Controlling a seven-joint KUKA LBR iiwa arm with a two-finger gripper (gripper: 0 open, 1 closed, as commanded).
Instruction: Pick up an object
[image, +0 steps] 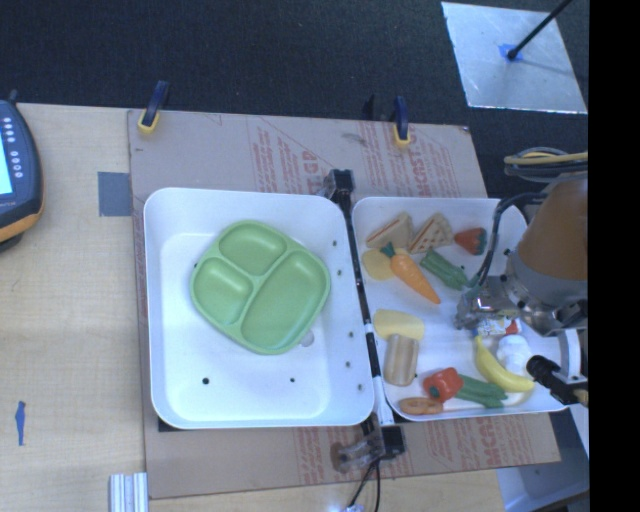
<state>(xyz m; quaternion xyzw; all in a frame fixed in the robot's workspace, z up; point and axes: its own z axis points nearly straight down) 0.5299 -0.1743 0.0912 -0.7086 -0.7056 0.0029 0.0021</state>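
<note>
Two shallow white bins sit side by side on the bench (70, 330), and the near end of the right bin (455, 412) is the crowded part: a red pepper (442, 382) beside a long green vegetable (482, 394), a small brown piece (420, 406) at the near rim, and a yellow banana (500, 370) curving along the right. Just left of these stands a tan cylinder (399, 359) with a pale yellow wedge (398, 323) touching its far end. The left bin (170, 390) holds a green divided plate (262, 286), lying tilted relative to the bin walls. Over the right bin's right side hangs the arm (555, 235), and its claw (490, 315) sits low near the banana's far tip; whether the claw is released or clenched cannot be told from this slant. Farther in lie an orange carrot (415, 278), a green pod (442, 269), a red tomato (470, 240) and two sandwich triangles (412, 232). A handheld controller (15, 170) rests at the bench's far left.
</note>
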